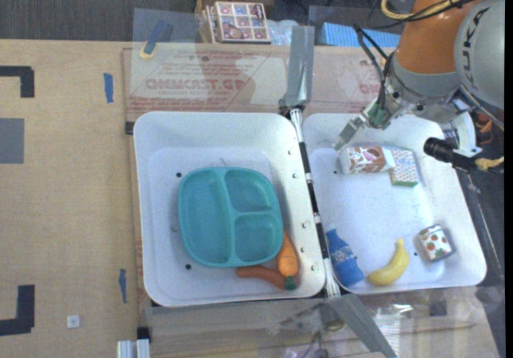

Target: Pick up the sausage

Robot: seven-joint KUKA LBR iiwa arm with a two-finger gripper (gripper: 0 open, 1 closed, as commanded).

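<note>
Left bin [152, 188]: teal divided plate [228, 216] with three compartments, flat on the floor. Sausage [256, 274], reddish-brown, lying just off the plate's near rim toward the bin's near right corner, its right end against the carrot [288, 256], orange with a green tip.

Right bin [473, 268]: brown-and-white carton [365, 160] on its side near the far wall, print too small to read; pale speckled block [405, 167] touching its right end; blue bottle [345, 257] with a light, unreadable label by the near left wall; banana [389, 263] just beside it; small white cube [434, 243] with red spots to the right.

Gripper [351, 132] hanging above the right bin's far left corner, just beyond the carton, well apart from the sausage; claw state impossible to tell, nothing seen in it.

Behind the bins: clear sheet [208, 84] with faint red lettering, not surely legible.
</note>
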